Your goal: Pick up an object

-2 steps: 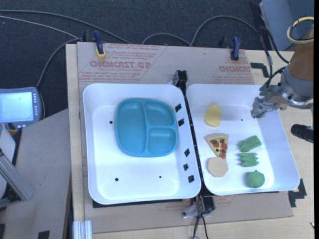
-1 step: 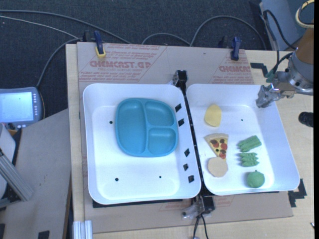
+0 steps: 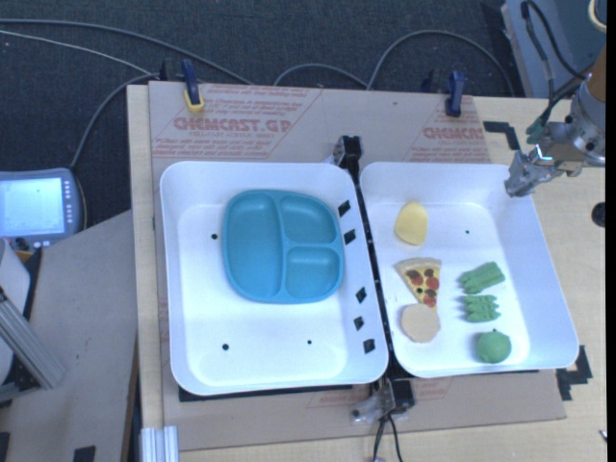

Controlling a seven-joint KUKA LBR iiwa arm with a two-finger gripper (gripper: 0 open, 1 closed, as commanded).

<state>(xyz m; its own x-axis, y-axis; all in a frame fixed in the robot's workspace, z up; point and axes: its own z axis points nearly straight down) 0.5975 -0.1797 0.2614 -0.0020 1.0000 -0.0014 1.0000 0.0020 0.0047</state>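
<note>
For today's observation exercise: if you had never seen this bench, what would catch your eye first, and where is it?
The large blue plastic divided plate stands out first, lying in the left white bin. Next come the toy foods in the right white bin: a yellow rounded piece, a pizza slice and three green pieces along the right side. The grey gripper hangs at that bin's far right corner.
</note>
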